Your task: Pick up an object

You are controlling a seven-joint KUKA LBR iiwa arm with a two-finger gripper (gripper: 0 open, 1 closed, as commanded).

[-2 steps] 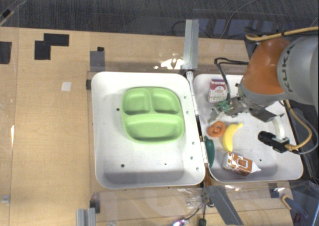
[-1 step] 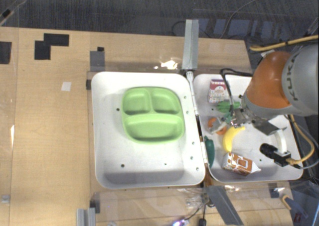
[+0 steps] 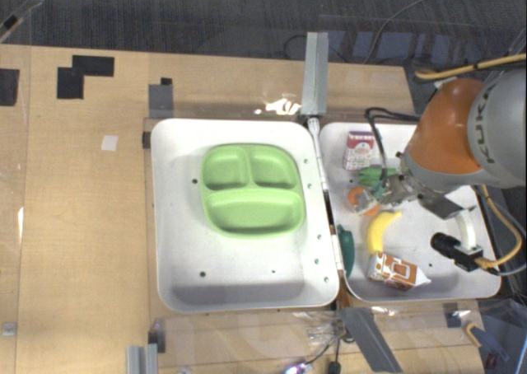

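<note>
The grey arm with its orange band (image 3: 449, 129) reached in from the right over the right-hand shallow white bin (image 3: 486, 286), its wrist hanging low above that bin's clutter, and the two-finger gripper (image 3: 394, 189) sat just above the upper end of a curved yellow plastic banana (image 3: 377, 231); whether it was open, closed or gripping anything could not be told, since the wrist hid it from the camera. The banana looked the likeliest target, being the nearest item below the tool. It lay flat on the bin floor, its long axis running from upper right to lower left. Just beside it lay a small orange piece (image 3: 356, 197) and a green toy (image 3: 372, 175), a red-and-white carton (image 3: 360, 150) stood farther back, and an orange-and-white box (image 3: 397, 272) rested near the front wall. A dark green item (image 3: 346, 249) leaned by the divider. The left-hand white bin (image 3: 177, 282) held a light green sectioned plastic plate (image 3: 251, 187), lying flat in its middle, well apart from the arm.
</note>
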